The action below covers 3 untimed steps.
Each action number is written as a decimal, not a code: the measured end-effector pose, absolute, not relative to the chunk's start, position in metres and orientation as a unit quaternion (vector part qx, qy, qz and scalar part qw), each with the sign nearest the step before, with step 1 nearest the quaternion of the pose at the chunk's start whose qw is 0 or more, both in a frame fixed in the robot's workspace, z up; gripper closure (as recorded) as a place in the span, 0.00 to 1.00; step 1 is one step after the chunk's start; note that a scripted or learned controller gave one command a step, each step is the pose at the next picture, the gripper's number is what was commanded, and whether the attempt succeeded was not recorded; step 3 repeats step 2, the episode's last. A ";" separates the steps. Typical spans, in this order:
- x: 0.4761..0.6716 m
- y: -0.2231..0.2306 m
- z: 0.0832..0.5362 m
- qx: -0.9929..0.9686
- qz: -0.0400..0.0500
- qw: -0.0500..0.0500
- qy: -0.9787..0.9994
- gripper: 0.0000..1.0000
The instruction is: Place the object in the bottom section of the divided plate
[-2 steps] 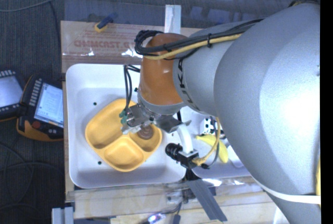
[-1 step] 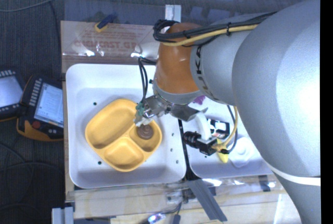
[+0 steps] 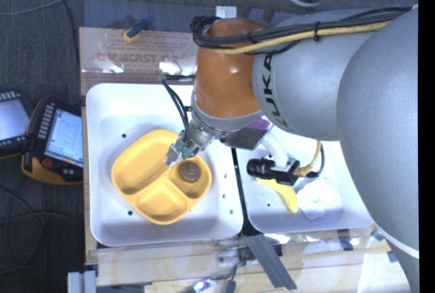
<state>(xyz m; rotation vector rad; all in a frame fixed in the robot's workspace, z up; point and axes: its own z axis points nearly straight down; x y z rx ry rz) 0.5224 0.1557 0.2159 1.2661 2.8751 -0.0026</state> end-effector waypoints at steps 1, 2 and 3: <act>0.521 0.120 0.285 0.546 -0.001 0.002 0.838 1.00; 0.571 0.090 0.250 0.400 -0.002 0.001 0.916 1.00; 0.571 0.090 0.250 0.400 -0.002 0.001 0.916 1.00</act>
